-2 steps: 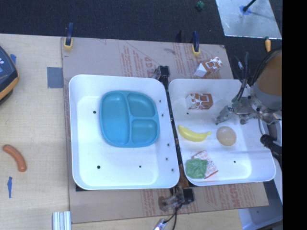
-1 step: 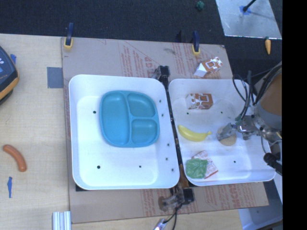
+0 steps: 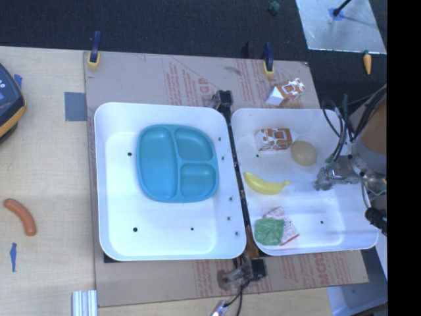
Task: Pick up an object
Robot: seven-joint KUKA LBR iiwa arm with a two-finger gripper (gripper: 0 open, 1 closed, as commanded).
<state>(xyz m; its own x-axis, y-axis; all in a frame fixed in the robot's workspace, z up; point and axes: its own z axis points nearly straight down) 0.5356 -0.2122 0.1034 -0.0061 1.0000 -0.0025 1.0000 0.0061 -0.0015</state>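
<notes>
The right bin (image 3: 342, 239) holds a yellow banana (image 3: 266, 184), a beige round ball (image 3: 303, 153), a small brown-and-white carton (image 3: 273, 139) and a green leafy item on a wrapper (image 3: 271, 230). My gripper (image 3: 325, 179) hangs low over the right part of this bin, just right of the banana's tip and below the beige ball. Nothing shows in its grasp. The arm comes in from the right edge.
The left bin (image 3: 115, 236) bears a blue divided plate (image 3: 177, 162). A second small carton (image 3: 286, 92) lies on the cardboard behind the right bin. An orange sausage (image 3: 21, 216) lies on the bench at far left. Clamps (image 3: 268, 58) hold the cardboard's back edge.
</notes>
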